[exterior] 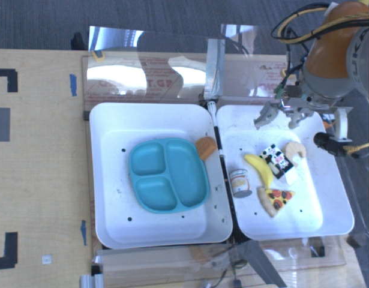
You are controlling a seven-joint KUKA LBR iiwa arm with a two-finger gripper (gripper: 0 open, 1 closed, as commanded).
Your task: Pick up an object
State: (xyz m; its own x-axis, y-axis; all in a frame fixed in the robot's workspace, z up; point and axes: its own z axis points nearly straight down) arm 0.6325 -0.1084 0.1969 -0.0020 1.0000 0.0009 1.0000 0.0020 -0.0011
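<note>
Grey arm bent over right bin (334, 215), gripper (279, 116) seemingly open, above banana (260, 167)

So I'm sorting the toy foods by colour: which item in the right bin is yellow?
The banana, curved and plain yellow, lying between the can and the black-and-white toy.

Grey carpet (172, 5), pale wooden bench (34, 161)

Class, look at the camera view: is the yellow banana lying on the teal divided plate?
No. The yellow banana lies in the right white bin, while the teal divided plate sits in the left one.
</note>
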